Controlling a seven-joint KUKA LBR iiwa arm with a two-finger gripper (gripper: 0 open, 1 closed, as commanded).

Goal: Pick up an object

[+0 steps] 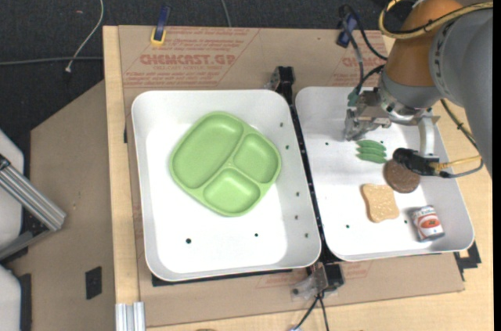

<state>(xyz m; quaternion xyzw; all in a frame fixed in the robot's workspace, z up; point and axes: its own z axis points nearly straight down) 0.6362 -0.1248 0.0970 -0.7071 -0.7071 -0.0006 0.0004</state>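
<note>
Gripper (362, 126) hangs low in the upper part of the right bin (337, 235), metal fingers pointing down; can't tell how far they're spread, nothing visibly between them. Just lower right of it, nearly touching, lies a small green ridged pea-pod-like piece (373, 151); further lower right a round brown cookie-like disc (402, 178), a tan toast-shaped slice (380, 203) and a small red-and-white can (427, 223) on its side. Left bin (156, 243), smooth white plastic, holds a glossy light-green three-compartment plate (225, 163), well apart from the gripper.
</note>
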